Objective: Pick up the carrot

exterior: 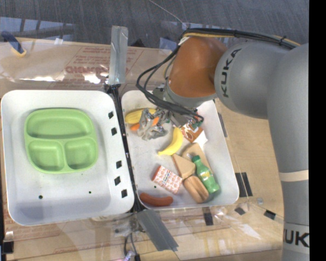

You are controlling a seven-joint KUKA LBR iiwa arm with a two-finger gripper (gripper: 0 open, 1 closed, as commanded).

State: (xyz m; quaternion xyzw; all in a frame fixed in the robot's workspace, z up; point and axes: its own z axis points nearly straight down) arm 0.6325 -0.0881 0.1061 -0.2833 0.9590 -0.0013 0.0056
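Note:
The carrot [135, 128] shows as a small orange piece near the left wall of the right bin [227, 167], just below a yellow item [133, 116]. My gripper [151, 123] hangs low in the upper left part of that bin, right beside the carrot and partly covering it. The orange wrist band [194, 67] and the grey arm stand above it and hide the bin's far end. Whether the carrot sits inside the gripper is not visible.
In the right bin lie a banana [173, 142], a small printed packet [193, 128], a tan wedge [182, 165], a green bottle [205, 174], a hot dog bun [194, 190], a pink box [167, 179] and a sausage [156, 200]. The left bin [16, 200] bears a green compartment tray [60, 139].

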